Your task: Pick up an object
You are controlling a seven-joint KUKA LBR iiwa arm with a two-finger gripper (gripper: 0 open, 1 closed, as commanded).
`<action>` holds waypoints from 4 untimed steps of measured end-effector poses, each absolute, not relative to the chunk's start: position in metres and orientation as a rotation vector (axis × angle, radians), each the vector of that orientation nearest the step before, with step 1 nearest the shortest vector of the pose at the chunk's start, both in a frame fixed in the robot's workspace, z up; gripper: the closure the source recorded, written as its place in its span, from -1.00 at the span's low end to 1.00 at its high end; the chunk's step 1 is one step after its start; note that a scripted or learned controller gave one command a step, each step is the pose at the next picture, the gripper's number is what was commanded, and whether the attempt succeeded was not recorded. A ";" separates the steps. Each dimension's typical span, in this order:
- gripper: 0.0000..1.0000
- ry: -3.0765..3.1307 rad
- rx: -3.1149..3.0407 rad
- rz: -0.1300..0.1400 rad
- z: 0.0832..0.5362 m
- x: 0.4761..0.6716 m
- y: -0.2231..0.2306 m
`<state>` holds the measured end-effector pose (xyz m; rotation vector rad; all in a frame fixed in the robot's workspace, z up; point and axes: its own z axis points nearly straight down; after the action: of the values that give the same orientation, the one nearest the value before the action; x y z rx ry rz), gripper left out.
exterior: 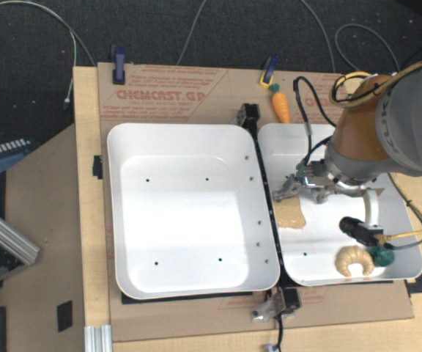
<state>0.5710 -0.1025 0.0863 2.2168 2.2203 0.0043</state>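
Camera view looks down on a cardboard-covered tabletop (160,94) with two shallow white bins clamped side by side, I'd guess so they stay put when the arm bumps them. The left bin (116,196) has nothing to offer; everything worth reaching for is on the right.

The claw (293,188) hangs low over the left part of the right bin (302,147), close to the wall shared with its neighbour; the grey arm behind it bends in from the right, its orange band above the wrist. Whether the claw is spread or pressed together I cannot tell from this slant; nothing shows clamped in it.

Directly on its near side lies a flat tan piece, like a slice of bread (290,215), flush on the bin floor; that looks to be the thing it is going for, since the claw sits just beside its far edge. Being so flat, it gives little to bite on; a grab could easily slide off it.

A toy croissant (354,261) rests in the near right corner of the same bin, well apart from the claw; plumper, probably easier. A toy carrot (280,108) lies outside on the cardboard, just beyond the right bin's far rim.

By my reading the pick is not yet made.
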 end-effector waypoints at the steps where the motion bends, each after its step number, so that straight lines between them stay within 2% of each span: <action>1: 1.00 2.220 2.218 0.005 0.097 0.571 -0.103; 2: -1.00 2.220 2.219 0.005 0.097 0.570 -0.103; 3: -1.00 2.219 2.216 0.009 0.189 0.555 -0.090; 4: -1.00 2.223 2.226 -0.006 0.115 0.537 -0.102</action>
<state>0.5366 -0.1023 0.1154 2.2260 2.2232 -0.0062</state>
